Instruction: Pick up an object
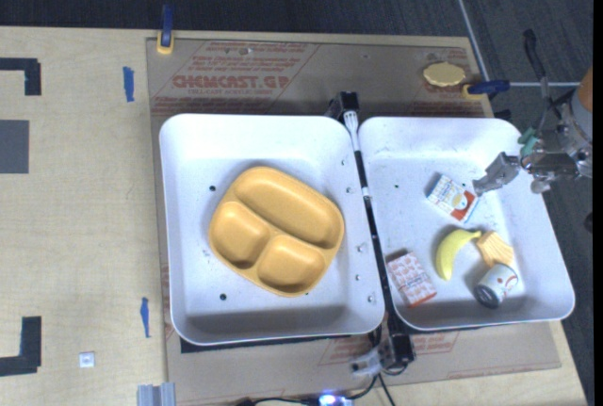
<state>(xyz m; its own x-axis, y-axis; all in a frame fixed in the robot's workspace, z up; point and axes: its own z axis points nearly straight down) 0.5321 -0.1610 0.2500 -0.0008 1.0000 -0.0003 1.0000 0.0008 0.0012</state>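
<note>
Two white bins sit side by side on the bench point(85, 235), left bin point(188, 150) and right bin point(396, 145). Left one has a yellow tray point(275, 230) with three compartments, lying pretty much in the middle, a bit tilted.

Right bin has the small stuff, mostly toward its near right corner: a banana point(453, 251) roughly mid-bin, an orange block point(497, 250) just beside it on the right, and a can point(496, 284) on its side just below that, close to the near edge. A red and white packet point(410, 278) lies by the near left corner, close to the divider between the bins. Another small packet point(448, 196), white with some red, sits further back, above the banana and apart from it.

Arm comes in from the right, gripper point(497, 172) hanging over the right bin's far right area, near that upper packet but not touching it as far as I can see. Honestly can't tell if it's released or clenched, too small and blurry. Nothing visibly in it

Round tan disc point(444, 74) on the board behind the right bin
</note>
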